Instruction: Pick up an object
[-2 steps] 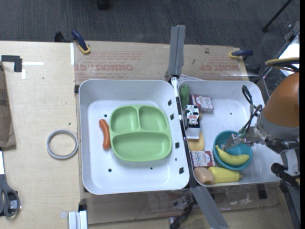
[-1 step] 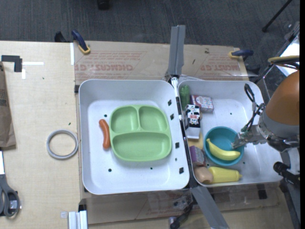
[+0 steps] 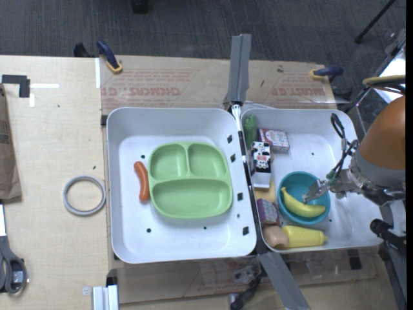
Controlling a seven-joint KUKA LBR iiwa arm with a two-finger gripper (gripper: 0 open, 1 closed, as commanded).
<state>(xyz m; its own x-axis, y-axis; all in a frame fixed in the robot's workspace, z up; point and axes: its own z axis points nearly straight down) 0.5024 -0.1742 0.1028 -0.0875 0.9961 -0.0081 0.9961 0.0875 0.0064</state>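
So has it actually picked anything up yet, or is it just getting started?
Nothing looks lifted yet. The gripper has reached into the right bin and sits over the blue bowl, right by the banana, which lies in the bowl. Gripping and raising something is what's left.

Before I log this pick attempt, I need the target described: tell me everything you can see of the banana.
The banana is yellow, curved, smooth and likely plastic. It lies on its side inside the teal bowl in the right bin, one end toward the bowl's left rim, the other toward its right. The gripper sits just above its right half, close to or touching it; a grasp cannot be confirmed. A yellow bottle lies below the bowl, apart from the banana.
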